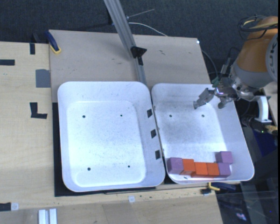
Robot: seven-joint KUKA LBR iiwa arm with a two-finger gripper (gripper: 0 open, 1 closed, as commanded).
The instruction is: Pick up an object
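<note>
The two-finger gripper [209, 100] hangs over the far right part of the right-hand shallow white plastic bin [186, 125], just inside its right wall, with its two fingers spread apart and nothing between them. The things to pick lie well away from it, at the bin's near wall — a row of small blocks: a purple cube [175, 164] at the left end, two orange blocks [200, 168] in the middle, and purple blocks [224, 162] at the right end, one set a little higher. The row's long axis runs along that near wall, left to right.

From the gripper the blocks lie toward the near side of the bin, slightly to the right. The bin floor between is bare, so the path is open — but the row is pressed close to the near rim and the right corner, leaving little finger room there. The left purple cube looks the most exposed. The left-hand white bin [105, 134] plays no part.
</note>
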